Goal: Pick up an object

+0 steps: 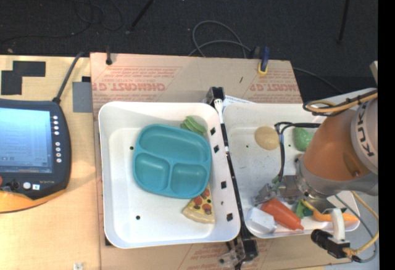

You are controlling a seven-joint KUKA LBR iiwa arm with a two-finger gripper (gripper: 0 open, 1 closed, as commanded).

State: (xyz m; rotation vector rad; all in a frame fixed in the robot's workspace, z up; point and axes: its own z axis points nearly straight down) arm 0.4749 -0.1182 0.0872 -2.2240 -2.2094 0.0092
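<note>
1. Objects for the pick lay in two white bins on the bench (49,225): the left bin (117,201) held a teal divided plate (173,161), a toy pizza slice (199,208) just beside the plate's near edge, and a green item (194,124) tucked at the plate's far edge.
2. The right bin (244,124) carried a beige round object (267,137) near its far side, with a green round object (302,138) a little to its right, partly behind a black cable.
3. An orange carrot-like toy (281,214) rested near the right bin's front wall, touching a white piece (261,221) on its left; further orange and green bits (321,213) lay just beside it on the right.
4. The grey arm with its orange band (330,151) reached in from the right, wrist low over the right bin's front.
5. The gripper (279,190) sat just above the carrot-like toy; whether the jaws were spread or closed, or had hold of anything, could not be told from this slant.
6. A tablet-like screen (28,151) stood on the bench, well apart from the bins to the left.
</note>
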